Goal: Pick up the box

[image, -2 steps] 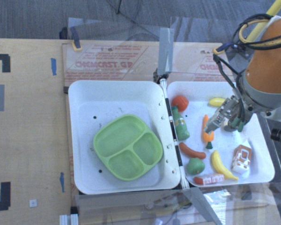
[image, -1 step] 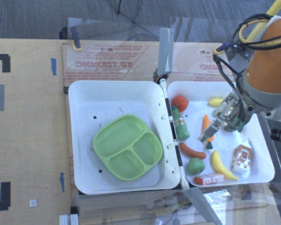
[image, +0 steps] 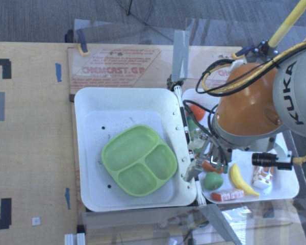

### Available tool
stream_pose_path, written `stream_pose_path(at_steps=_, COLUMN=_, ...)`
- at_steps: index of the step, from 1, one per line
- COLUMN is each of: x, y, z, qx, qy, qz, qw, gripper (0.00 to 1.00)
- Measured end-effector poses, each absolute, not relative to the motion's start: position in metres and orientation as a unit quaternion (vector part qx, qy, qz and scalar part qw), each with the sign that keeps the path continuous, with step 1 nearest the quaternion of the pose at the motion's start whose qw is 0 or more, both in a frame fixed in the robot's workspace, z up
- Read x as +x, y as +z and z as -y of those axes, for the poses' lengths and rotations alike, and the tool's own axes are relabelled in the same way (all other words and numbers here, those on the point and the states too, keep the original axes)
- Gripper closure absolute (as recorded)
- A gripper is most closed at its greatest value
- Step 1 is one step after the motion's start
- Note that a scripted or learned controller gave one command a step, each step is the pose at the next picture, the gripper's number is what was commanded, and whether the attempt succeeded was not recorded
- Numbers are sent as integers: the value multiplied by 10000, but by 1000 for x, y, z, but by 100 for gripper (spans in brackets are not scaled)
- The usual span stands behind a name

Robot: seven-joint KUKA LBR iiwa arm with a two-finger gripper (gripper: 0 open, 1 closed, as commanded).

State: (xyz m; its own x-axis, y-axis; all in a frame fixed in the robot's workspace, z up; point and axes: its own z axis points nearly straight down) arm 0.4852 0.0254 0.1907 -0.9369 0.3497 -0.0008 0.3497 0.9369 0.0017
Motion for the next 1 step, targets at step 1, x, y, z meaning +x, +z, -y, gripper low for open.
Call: stream_pose_path(at_steps=1, x=485, y=191, z=-25, qx=1779, qy=7, qz=-9841, qw=6, gripper=0)
